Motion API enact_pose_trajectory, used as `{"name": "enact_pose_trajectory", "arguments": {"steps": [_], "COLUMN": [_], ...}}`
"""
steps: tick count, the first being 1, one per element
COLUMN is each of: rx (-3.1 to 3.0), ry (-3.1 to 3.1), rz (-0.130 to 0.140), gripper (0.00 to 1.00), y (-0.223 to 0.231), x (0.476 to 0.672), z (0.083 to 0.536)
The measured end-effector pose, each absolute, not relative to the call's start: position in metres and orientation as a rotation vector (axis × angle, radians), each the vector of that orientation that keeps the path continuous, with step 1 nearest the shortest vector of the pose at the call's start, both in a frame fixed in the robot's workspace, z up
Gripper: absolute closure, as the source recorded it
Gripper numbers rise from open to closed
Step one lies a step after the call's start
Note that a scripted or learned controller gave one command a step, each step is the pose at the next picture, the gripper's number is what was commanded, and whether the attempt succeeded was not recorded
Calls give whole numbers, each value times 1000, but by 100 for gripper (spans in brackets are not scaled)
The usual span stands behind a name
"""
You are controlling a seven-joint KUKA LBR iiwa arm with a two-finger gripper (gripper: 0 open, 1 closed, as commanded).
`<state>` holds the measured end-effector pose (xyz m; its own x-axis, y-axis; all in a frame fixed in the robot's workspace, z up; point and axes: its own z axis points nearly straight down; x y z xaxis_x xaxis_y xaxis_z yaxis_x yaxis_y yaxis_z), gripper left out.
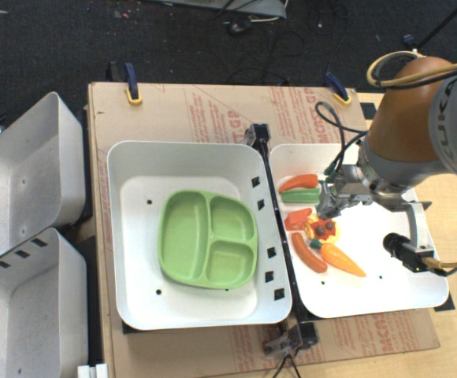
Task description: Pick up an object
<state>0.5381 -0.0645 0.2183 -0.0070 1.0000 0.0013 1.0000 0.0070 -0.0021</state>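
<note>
The grey arm with its orange band reaches in over the right-hand shallow white plastic bin (417, 290), and its two-finger gripper (328, 205) hangs low above a cluster of small plastic toy vegetables near that bin's inner wall. From where I stand I cannot tell whether the fingers are spread or pressed together; the wrist and cables crowd them, and nothing can be seen pinched between them.

Just behind the fingers lies a red-orange toy pepper (299, 183), with a flat green toy piece (299, 197) touching its near side. Directly under and just in front of the fingers sits a small jumble of red, yellow and green toy bits (320, 229), too tangled to sort out. Beside that, toward the divider, lies an orange-red chunk (297, 219). In front of the fingers, a long red-orange toy carrot or sausage shape (309, 253) lies at a slant, and a pointed orange toy carrot (343, 260) lies next to it, close alongside.

Well away from the fingers, across the black divider, the left-hand white bin (134, 235) holds a light green plastic plate with three compartments (209, 239), lying flat. Both bins rest on a brown cardboard-covered worktop (205, 105).
</note>
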Motion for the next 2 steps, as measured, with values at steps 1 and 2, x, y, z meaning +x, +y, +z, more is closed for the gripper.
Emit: {"name": "enact_pose_trajectory", "arguments": {"steps": [1,2], "rx": [-2212,-2211], "ry": [-2230,-2230], "rz": [-3,-1], "gripper": [100,100], "y": [-8,54], "x": [541,548], "z": [231,224]}}
